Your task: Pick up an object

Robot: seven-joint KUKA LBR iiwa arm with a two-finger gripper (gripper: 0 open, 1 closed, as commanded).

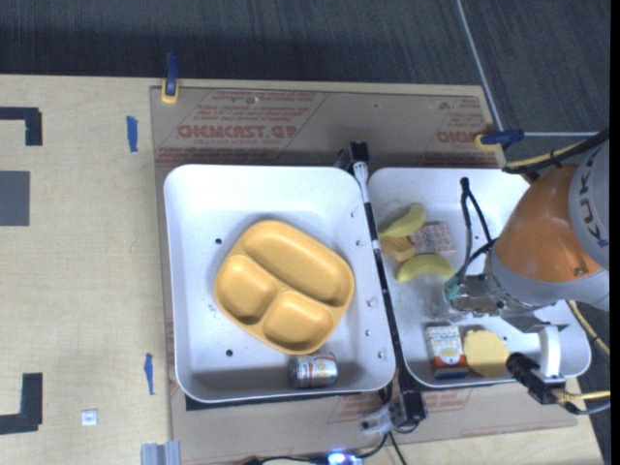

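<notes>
Two glossy white bins (pixel 189 260), rounded yellow plastic tray (pixel 282 284), shiny metal can (pixel 313 371), tool (pixel 465 294) grip state unclear.

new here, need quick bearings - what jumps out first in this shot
The large yellow three-compartment plastic tray in the left white bin dominates, with a small metal can lying at that bin's near edge. In the right white bin, the grey arm's orange band hangs above small yellow items.
</notes>
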